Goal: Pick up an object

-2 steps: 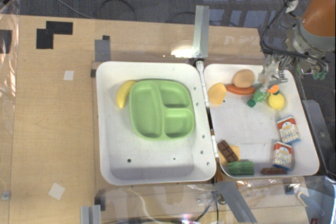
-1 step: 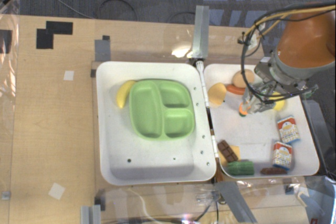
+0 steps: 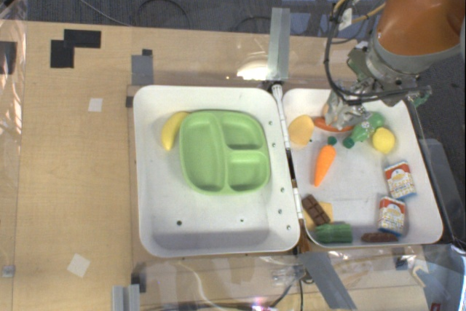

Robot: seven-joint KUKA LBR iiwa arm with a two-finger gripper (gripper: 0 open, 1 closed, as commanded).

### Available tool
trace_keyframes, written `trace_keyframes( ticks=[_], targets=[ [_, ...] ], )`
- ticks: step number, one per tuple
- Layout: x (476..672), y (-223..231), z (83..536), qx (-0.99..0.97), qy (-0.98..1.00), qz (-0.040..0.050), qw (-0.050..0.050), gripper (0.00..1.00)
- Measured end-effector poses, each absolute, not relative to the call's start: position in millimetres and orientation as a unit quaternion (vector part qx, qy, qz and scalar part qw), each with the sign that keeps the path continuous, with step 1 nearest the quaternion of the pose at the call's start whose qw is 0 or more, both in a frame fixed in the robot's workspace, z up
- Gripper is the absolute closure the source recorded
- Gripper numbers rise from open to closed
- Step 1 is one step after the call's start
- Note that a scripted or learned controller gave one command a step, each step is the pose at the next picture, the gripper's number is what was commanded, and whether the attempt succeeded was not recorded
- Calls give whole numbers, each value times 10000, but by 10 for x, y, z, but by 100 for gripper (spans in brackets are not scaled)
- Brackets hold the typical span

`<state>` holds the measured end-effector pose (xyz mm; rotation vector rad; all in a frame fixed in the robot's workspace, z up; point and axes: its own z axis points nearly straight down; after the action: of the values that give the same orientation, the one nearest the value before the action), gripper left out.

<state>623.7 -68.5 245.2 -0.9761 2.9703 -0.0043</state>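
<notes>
Camera view puts your claw low over the right bin's far side — whether it grips anything, you cannot tell. Beneath it lie an orange strip and a green toy; a lemon sits beside, a carrot nearer. Left bin holds a green tray — and a banana.

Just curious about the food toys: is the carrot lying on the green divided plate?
No, the carrot lies in the right bin, while the green divided plate sits in the left bin.
</notes>
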Motion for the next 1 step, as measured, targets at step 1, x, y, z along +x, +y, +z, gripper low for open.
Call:
trace_keyframes(
  ticks=[1],
  targets=[
    [5146,-1236,1905,-2050,9788,-10,29,100]
  ],
)
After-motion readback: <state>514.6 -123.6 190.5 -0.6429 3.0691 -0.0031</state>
